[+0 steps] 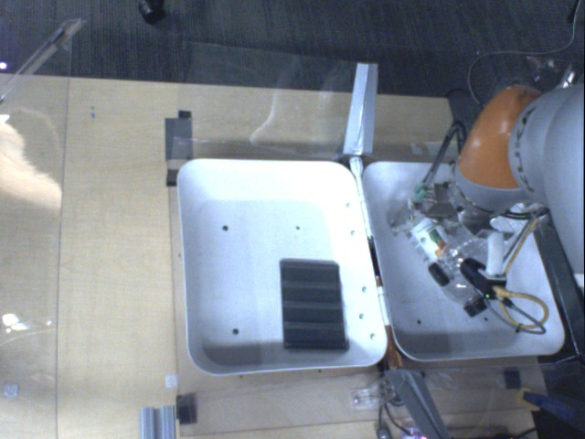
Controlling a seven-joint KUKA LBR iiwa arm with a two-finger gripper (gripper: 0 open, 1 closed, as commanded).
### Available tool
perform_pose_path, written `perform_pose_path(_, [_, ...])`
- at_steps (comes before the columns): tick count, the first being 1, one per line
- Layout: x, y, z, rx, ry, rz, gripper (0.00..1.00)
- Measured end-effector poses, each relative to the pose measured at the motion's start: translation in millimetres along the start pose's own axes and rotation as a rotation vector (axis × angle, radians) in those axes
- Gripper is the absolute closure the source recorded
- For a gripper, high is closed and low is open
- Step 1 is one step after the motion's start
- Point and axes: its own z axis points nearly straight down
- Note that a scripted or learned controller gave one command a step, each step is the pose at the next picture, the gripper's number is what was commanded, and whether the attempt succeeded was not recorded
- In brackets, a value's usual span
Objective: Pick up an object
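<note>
Two shallow white bins sit side by side on the wooden bench [110, 273], and I look at them from the single camera above, at a slant. The left bin [210, 245] holds one dark ribbed block [313, 304]. It lies flat on the bin floor, in the lower right part, near the right wall and close to the front edge. Its ridges run across it from left to right.

My arm [548, 144] comes in from the right side, with the orange band [489, 140] above the wrist, and it reaches down over the right bin [402, 332]. My gripper [448, 245] is low inside this bin, around the middle of its floor, pointing toward the lower part of the view. It is well apart from the ribbed block, and the wall between the two bins stands between them. The end of the gripper is a mix of clear and dark parts with cables, so I cannot tell how it stands. A yellow cable loop [526, 309] hangs near it on the right, over the bin floor.

A metal post [362, 108] stands at the far side, where the two bins meet.
</note>
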Motion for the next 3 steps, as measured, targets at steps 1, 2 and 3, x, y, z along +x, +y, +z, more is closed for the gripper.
perform_pose_path(1, [-11.0,18.4,1.3,0.004,0.003,0.022,0.00])
perform_pose_path(2, [-10.9,31.1,2.1,0.006,-0.001,-0.074,0.00])
perform_pose_path(3, [-9.7,39.5,2.6,0.007,-0.001,-0.087,0.00])
